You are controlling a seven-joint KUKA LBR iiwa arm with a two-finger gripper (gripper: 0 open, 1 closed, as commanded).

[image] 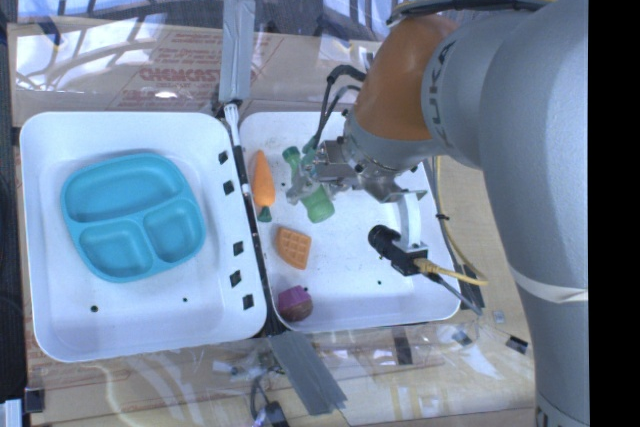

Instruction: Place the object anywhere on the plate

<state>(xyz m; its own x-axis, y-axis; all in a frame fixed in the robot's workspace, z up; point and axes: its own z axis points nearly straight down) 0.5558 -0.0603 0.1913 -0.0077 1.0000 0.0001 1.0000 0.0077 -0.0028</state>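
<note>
Camera view: we see the gripper (312, 177) low in the right bin (350, 310), beside a green toy piece (318, 206); whether it grips, we cannot tell. The piece looks light, rigid, smooth plastic; we'd pinch its narrow middle. The blue plate (130, 215) waits left.

Two white bins (130, 335) look like smooth, slightly glossy plastic. Left of the tool (305, 177), a blue plate (130, 215) has a smooth satin plastic finish. Below the tool, a waffle toy (293, 246) shows a ridged orange surface. The arm (500, 85) looks matt grey.
</note>
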